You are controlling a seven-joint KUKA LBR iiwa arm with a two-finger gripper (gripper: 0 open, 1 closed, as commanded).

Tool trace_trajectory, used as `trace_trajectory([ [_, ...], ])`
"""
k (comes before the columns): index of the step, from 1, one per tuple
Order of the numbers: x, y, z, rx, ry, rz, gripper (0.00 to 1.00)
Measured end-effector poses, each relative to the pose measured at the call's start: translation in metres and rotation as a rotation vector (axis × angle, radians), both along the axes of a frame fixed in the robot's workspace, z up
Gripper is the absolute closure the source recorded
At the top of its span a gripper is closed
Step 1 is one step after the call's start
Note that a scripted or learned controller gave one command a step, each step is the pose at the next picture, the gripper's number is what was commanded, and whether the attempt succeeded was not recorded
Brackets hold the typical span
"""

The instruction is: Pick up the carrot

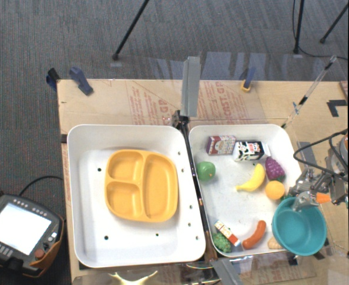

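Note:
My gripper (307, 193) hangs at the right edge of the right bin (222, 129), just above the far rim of a teal bowl (299, 230). A small orange piece (323, 199) shows right beside the gripper's metal parts. It may be the carrot, but I cannot tell, nor whether it is held. An orange-red, sausage-shaped item (254, 235) lies near the right bin's front edge.
The right bin also holds two milk cartons (220, 145), a green fruit (206, 170), a banana (252, 179), purple grapes (274, 168), an orange (274, 190) and broccoli (222, 241). A yellow divided plate (141, 184) sits in the left bin (85, 141). Black cables (317, 147) loop at the right.

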State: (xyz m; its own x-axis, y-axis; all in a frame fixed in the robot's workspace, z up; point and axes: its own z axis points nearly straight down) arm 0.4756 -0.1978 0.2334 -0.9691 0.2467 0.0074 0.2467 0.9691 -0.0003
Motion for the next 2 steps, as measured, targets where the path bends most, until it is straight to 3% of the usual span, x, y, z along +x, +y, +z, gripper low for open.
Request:
trace_trajectory([
  [1, 0.076, 0.023, -0.105, 0.001, 0.002, -0.205, 1.0],
  [2, 0.078, 0.023, -0.093, 0.0, -0.005, -0.201, 1.0],
])
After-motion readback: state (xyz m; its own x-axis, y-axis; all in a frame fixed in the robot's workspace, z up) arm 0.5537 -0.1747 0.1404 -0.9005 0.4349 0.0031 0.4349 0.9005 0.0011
